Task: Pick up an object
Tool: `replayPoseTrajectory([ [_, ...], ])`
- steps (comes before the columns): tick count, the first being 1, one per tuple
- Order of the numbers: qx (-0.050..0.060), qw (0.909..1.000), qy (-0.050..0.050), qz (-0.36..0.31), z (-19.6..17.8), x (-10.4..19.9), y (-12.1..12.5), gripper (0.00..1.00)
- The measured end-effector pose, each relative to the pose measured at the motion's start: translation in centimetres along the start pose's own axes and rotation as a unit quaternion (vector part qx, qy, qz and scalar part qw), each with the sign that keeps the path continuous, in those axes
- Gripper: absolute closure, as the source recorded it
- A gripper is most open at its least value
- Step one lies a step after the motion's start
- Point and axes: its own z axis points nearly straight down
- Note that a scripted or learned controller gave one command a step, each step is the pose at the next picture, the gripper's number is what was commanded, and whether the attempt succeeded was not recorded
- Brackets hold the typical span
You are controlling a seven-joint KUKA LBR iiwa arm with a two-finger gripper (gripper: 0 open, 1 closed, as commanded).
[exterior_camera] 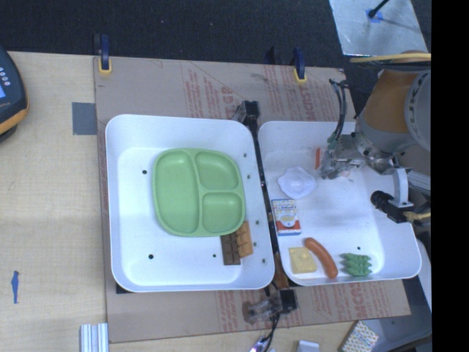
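Observation:
The right bin (381,251) holds a clear crumpled plastic piece (296,182), a small printed carton (286,216), a yellow cheese block (301,260), a red-orange sausage (322,257) and a green leafy toy (357,264). The gripper (333,169) hangs over the bin's upper middle, just right of the plastic piece and apart from it. Nothing shows between its fingers, whose spread I cannot make out. A small orange strip (318,158) lies beside it.
The left bin (121,196) carries a green divided plate (198,191) and a brown waffle-like block (237,245) at its lower right. The grey arm with its orange band (388,108) fills the right bin's upper right. Clamps and cables sit between the bins.

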Motion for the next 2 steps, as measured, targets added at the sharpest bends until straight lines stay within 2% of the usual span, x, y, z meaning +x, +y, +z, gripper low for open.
replayPoseTrajectory([
  [1,-0.004,1.0000,-0.001,0.004,-4.00,-5.78,0.75,1.00],
  [2,-0.002,1.0000,0.000,0.002,-3.76,-5.50,0.68,0.00],
])
